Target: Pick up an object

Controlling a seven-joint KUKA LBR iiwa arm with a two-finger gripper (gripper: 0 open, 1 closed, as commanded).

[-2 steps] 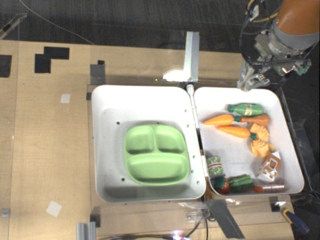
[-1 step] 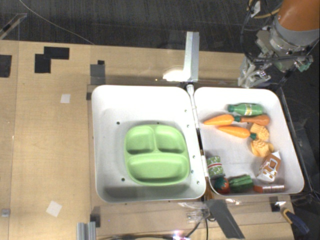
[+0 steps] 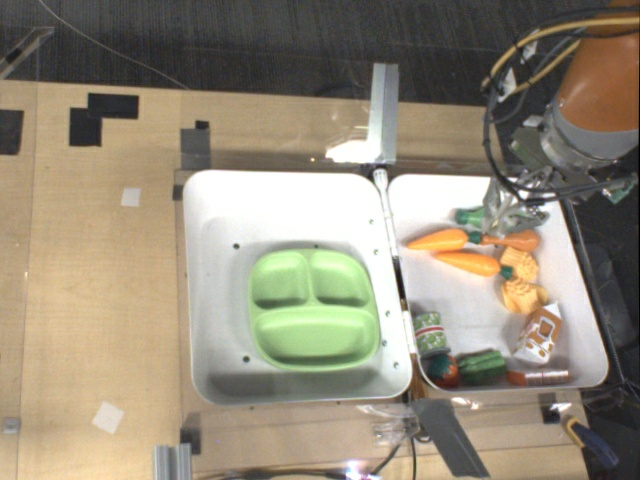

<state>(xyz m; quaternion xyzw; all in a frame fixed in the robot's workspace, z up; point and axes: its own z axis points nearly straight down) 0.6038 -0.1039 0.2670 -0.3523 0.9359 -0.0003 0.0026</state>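
Observation:
The right bin (image 3: 590,298) holds several toy foods. Two orange carrots (image 3: 440,238) (image 3: 470,263) lie side by side near its middle, and a third orange piece (image 3: 518,240) sits to their right. My gripper (image 3: 508,213) hangs low over the far part of this bin, just above the green carrot tops (image 3: 468,216) and that third piece. Nothing is visibly lifted off the bin floor. The grey arm with its orange band (image 3: 600,88) comes in from the upper right.
Two tan waffle-like pieces (image 3: 520,280), a small carton (image 3: 540,333), a green-labelled can (image 3: 428,330), a green vegetable (image 3: 482,363) and a red item (image 3: 445,370) fill the near part of the right bin. The left bin (image 3: 210,268) holds a green divided plate (image 3: 315,308).

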